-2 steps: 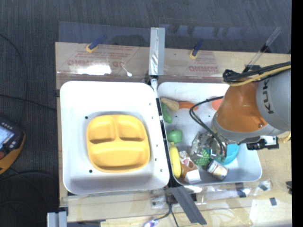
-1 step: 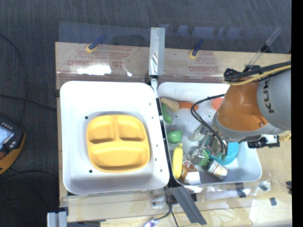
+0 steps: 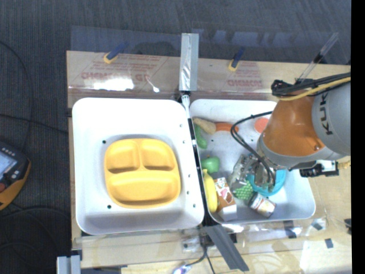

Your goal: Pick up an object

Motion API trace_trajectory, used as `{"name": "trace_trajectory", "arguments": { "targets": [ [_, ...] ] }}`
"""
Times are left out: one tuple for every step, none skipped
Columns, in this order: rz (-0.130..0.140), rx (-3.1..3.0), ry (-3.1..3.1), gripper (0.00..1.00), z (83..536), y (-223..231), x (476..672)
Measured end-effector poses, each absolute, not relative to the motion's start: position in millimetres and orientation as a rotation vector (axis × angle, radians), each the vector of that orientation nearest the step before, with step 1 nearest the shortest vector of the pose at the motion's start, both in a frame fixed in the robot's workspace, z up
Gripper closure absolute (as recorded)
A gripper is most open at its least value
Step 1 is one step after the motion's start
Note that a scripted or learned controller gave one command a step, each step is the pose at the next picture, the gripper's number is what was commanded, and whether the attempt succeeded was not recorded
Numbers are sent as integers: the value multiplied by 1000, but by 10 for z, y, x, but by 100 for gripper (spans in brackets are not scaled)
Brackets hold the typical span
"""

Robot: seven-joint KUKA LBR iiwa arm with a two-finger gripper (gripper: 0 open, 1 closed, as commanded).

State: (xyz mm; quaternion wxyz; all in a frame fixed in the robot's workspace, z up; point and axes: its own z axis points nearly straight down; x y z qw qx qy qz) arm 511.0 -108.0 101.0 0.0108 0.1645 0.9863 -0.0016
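Dark grey carpet [image 3: 171, 7] with a fine diagonal weave covers the floor along the top and left of the camera view. A wooden bench top [image 3: 214, 67] stands on it, pale brown, with a sheet of clear plastic [image 3: 131, 73] bearing faint red lettering laid across its rear part. Two clips, blue and yellow [image 3: 114, 53] and [image 3: 235, 61], hold that sheet at its far edge. A strip of silver tape [image 3: 189, 61] runs from the rear edge toward the middle. Black cables [image 3: 23, 79] lie across the carpet at left, near an orange and black handheld device [image 3: 11, 173]. Lighting is even, with soft shadows.
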Motion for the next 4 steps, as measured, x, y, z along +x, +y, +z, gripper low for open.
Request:
{"name": "trace_trajectory", "arguments": {
  "targets": [
    [-5,513,3078,0,1009,-1080,5108],
    [-6,549,3071,0,909,-991,4948],
    [-3,428,3109,0,1517,-1440,5503],
    [-4,558,3089,0,1061,-1232,5170]
  ]
}}
